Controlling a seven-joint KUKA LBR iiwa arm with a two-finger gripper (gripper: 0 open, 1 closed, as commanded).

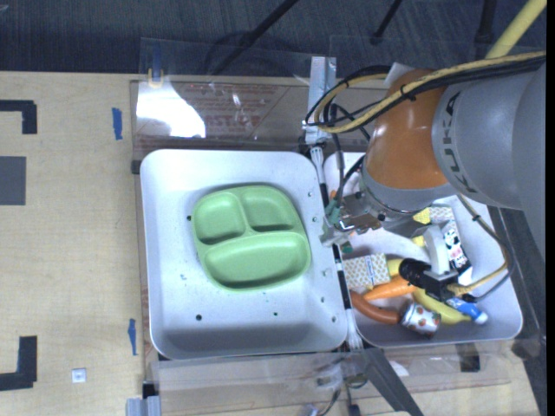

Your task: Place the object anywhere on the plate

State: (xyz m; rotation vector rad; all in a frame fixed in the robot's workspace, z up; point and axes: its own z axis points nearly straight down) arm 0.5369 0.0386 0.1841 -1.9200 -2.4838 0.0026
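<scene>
The arm [451, 137] hangs low over the right bin [507, 315], its orange band [408, 146] covering the far half, and the hand [347, 219] sits somewhere beneath the wrist near the wall between the bins; whether it is wide, narrow or holding anything, I cannot tell. The green plate [250, 235] lies bare in the left bin [165, 258]. The clutter [416, 289] lies heaped in the right bin: an orange carrot-like piece [386, 289], a waffle-patterned block [367, 269], a small can [419, 320]. The risk: in that tangle the hand may snag a neighbour or close on nothing. Which piece is targeted stays hidden under the wrist.
</scene>
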